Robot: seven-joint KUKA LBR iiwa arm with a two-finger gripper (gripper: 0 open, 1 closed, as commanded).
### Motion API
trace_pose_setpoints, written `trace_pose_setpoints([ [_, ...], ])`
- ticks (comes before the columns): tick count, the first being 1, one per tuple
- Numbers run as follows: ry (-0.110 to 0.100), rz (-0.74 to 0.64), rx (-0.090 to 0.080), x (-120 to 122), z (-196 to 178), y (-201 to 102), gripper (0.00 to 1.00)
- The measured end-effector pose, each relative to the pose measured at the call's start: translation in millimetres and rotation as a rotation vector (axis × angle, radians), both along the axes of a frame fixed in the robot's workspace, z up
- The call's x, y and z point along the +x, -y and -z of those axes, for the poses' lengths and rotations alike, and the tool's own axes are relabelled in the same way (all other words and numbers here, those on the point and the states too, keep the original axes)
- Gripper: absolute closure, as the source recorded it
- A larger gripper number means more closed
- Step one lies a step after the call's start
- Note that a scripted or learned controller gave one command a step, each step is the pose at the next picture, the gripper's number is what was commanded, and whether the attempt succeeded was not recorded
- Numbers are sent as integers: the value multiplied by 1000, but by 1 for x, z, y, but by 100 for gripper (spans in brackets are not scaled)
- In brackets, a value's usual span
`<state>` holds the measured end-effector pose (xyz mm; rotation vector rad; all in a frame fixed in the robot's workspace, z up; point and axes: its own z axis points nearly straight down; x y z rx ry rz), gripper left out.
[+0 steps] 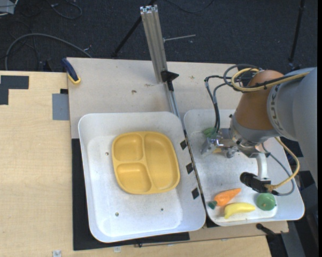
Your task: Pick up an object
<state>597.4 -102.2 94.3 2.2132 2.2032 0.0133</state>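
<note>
In right bin (289, 210), carrot (227, 196) (tip pointing right-up)

Yellow tray (146, 161); white bins (97, 138); orange carrot (227, 196); yellow banana (238, 210); green round toy (266, 201).

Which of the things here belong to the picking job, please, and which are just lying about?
For the job:
gripper
carrot
banana
green ball
green item by the gripper, too hidden to name
right bin

Lying about:
yellow tray
left bin
metal post
</note>
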Motion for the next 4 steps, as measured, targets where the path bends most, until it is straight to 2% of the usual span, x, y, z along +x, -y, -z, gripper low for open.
trace_pose_setpoints([
  [1, -5, 1, 9, 0, -11, -3, 100],
  [2, -19, 1, 7, -6, -61, 7, 100],
  [3, -15, -5, 6, -5, -124, 12, 100],
  [4, -18, -5, 7, -5, -145, 13, 100],
])
